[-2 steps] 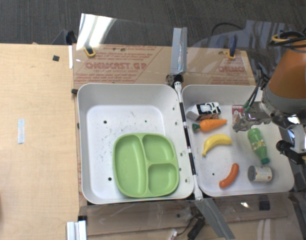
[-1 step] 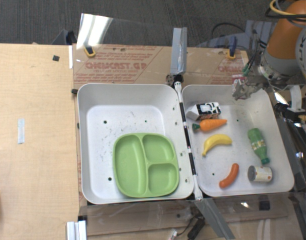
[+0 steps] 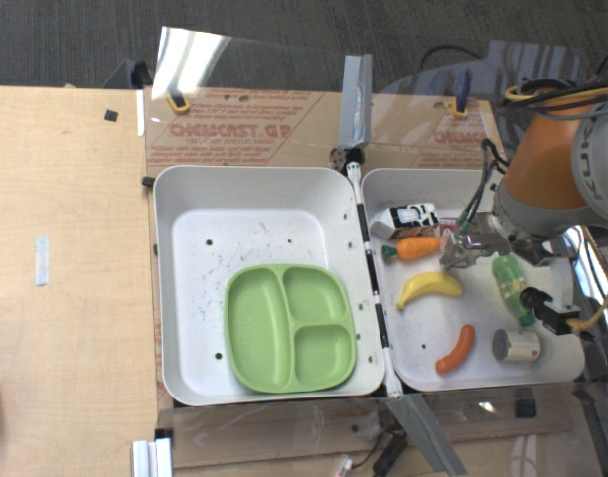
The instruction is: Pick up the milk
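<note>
Green tray: moulded plastic, three compartments, flat in the left bin, well left of the gripper.

Milk: small black-and-white carton on its side, up-left of the gripper, apart from it.

Carrot: just left, likely touching.

Banana: curved, glossy, below-left.

Gripper: low in the right bin, probably approaching; finger state cannot be told.

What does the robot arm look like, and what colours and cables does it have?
The arm is grey with a wide orange band above the wrist. Its gripper is small, metallic and silver-grey. Thin dark cables run along the wrist, and yellow and black cables lie near the arm's upper part.
</note>
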Motion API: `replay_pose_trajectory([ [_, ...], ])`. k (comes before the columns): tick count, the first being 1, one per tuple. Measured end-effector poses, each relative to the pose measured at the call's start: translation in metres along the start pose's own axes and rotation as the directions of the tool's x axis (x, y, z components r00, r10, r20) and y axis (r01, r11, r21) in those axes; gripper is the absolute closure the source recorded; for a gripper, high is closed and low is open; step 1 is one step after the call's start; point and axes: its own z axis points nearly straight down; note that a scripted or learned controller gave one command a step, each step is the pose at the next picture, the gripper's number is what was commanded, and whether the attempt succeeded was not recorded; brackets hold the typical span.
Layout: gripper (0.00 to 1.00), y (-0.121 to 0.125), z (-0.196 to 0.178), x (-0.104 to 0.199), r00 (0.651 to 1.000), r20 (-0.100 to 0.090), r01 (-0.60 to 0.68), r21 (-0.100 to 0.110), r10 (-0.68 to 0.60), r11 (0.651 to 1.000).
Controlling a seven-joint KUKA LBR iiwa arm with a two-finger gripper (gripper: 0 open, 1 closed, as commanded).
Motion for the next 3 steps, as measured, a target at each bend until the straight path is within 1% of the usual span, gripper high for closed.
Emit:
replay_pose_trajectory([
  [1,1.0,0.069,0.017,-0.091,0.997,0.0,0.081,0.013,-0.081,0.997],
  [2,1.0,0.091,-0.113,-0.057,0.997,0.003,0.08,-0.004,-0.08,0.997],
  [3,1.0,0.02,-0.067,-0.025,0.987,0.001,0.159,-0.001,-0.159,0.987],
])
